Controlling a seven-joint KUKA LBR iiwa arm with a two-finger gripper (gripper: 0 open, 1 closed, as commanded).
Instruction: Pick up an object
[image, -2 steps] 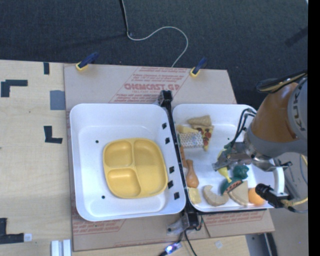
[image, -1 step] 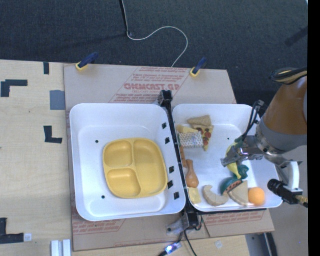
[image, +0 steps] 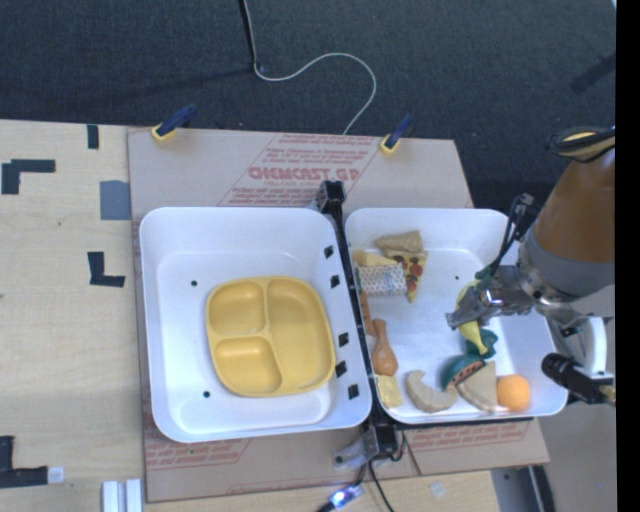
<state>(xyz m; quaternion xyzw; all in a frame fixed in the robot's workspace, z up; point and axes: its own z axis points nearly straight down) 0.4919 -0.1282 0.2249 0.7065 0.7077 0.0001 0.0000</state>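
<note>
Your candidate objects lie in the right bin (image: 440, 225): an orange ball (image: 513, 392) in the near right corner, a sandwich wedge (image: 478, 383) touching it on the left, a pale crescent-shaped piece (image: 430, 392) beside that. A green and yellow toy (image: 479, 339) sits just below the claw (image: 472, 310). Along the bin's left wall you have a drumstick (image: 381, 349), and toward the far side a pizza slice (image: 411, 271) with a bread-like wedge (image: 400, 242) above it. The claw hangs low over the bin's right half, above the green toy; you cannot tell whether its fingers are apart or together, and nothing is visibly gripped. The arm (image: 580, 225) enters from the right. The left bin (image: 165, 300) holds a yellow divided plate (image: 268, 334). Both bins rest on cardboard (image: 290, 170) on the bench (image: 60, 320).
</note>
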